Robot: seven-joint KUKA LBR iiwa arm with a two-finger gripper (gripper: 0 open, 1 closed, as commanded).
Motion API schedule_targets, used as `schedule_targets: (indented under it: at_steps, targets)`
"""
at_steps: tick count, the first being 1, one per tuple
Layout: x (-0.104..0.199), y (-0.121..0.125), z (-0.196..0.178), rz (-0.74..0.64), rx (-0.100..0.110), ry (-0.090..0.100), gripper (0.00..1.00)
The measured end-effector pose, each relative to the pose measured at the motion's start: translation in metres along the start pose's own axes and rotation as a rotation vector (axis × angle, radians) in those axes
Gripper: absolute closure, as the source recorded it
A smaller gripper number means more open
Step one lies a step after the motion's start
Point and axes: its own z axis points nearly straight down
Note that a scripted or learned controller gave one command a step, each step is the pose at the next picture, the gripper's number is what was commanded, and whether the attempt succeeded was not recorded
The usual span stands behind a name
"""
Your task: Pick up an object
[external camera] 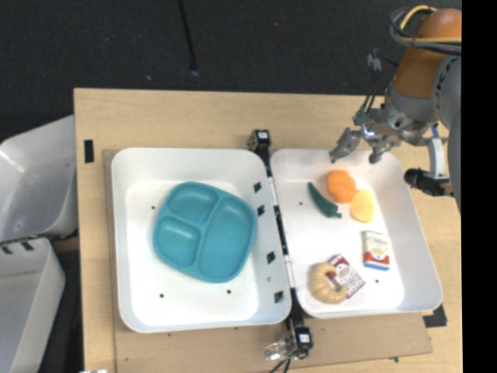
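Observation:
My gripper (360,151) hangs over the far edge of the right bin (415,231), fingers spread open with nothing between them. Just below it lies an orange ball-shaped fruit (341,185), with a green pepper-like piece (323,200) to its left and a yellow fruit (363,205) to its right. Farther toward the front lie a small white and red carton (377,250), a red and white packet (344,275) and a tan bagel-like roll (326,283).
The left bin (128,208) holds a teal divided plate (205,230). A black clip (258,139) sits at the far end of the seam between the bins. The grey arm with its orange band (423,61) rises at the upper right.

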Motion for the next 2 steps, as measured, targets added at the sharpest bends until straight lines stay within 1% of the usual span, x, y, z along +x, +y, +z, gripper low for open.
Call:
schedule_targets:
  at_steps: [1,2]
  targets:
    - [-0.007,-0.005,0.045,0.003,0.001,0.0,0.0]
    - [-0.008,-0.005,0.089,0.0,0.002,0.0,0.0]
